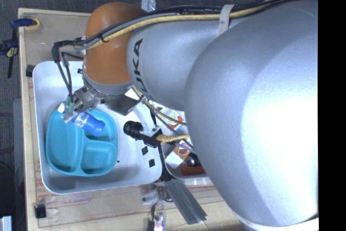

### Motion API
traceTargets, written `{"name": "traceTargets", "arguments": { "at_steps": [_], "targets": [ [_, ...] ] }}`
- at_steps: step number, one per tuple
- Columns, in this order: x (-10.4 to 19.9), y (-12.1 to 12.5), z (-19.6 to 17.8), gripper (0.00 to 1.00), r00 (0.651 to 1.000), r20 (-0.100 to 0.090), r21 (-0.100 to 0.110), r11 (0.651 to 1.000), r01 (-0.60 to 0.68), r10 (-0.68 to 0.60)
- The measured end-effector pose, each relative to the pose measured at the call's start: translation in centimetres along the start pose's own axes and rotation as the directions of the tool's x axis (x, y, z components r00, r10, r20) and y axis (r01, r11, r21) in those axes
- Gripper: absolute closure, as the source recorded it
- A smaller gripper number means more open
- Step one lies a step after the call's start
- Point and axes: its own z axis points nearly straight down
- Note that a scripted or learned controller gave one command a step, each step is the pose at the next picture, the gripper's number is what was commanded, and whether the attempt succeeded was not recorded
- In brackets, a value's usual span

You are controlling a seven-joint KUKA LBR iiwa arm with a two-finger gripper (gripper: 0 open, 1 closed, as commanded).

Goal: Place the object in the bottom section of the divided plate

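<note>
Pale wood bench (54, 24), two white bins. The left bin (40, 94) is seen nearly whole; of the right bin (172, 158) just a strip shows under the arm (243, 105).

The divided plate (65, 143) is blue and lies flat in the left bin, toward the bin's left wall and its near-left corner. It has three sections: one big section along the plate's left side and two smaller ones on its right, one above the other as seen.

The claw (73, 111) is down at the plate's top edge, just over the rim, below the orange band (108, 40). I cannot tell how far open the claw is, nor whether it has hold of anything, because the tip is small and cluttered.

The blue object (93, 125) is short and roundish with a pale, clear-looking end. It sits over the upper small section at the plate's top-right, pale end right at the claw and blue end pointing away toward the bin's middle. It looks to be touching the claw or just beside it. I cannot tell whether it rests on the plate or hangs above it. It is not in the lower small section.

A brown thing (189, 169) lies in the right bin strip, mostly hidden by the arm. A blue clamp (21, 22) is on the bench's far-left corner.
</note>
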Motion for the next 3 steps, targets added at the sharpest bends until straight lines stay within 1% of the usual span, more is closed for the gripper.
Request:
{"name": "traceTargets", "arguments": {
  "at_steps": [1,2,3],
  "targets": [
    [-0.1,0.0,0.0,0.0,1.0,0.0,0.0,1.0,-0.001,0.001],
    [2.3,-5.8,-3.5,0.0,0.991,-0.001,0.0,0.991,0.131,-0.131],
    [2.7,-5.6,-19.8,0.0,0.978,0.001,-0.005,0.978,0.21,-0.21]
  ]
}}
